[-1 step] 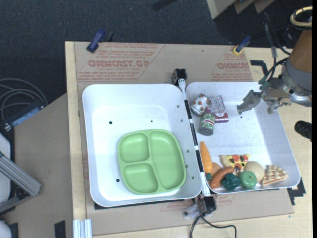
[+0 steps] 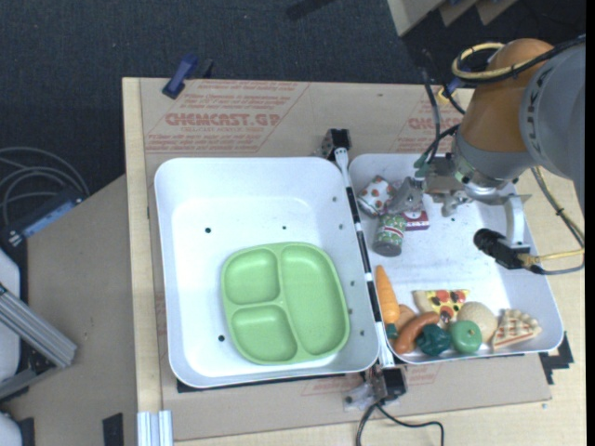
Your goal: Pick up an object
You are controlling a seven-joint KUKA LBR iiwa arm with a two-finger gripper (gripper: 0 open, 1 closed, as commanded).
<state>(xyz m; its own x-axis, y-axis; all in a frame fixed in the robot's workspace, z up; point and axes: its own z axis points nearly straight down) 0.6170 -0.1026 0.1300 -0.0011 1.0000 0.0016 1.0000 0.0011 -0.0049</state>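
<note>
Haven't grabbed anything yet, my gripper is just above the little can, can't tell if it's open.

Dark carpet is seen around the bench; cables are coiled at left.

**A robotics test lab**

A grey industrial arm with an orange band reaches over two shallow white plastic bins on a brown board surface printed with a maker's name. Loose black cables trail across dark carpet on the left.
</note>
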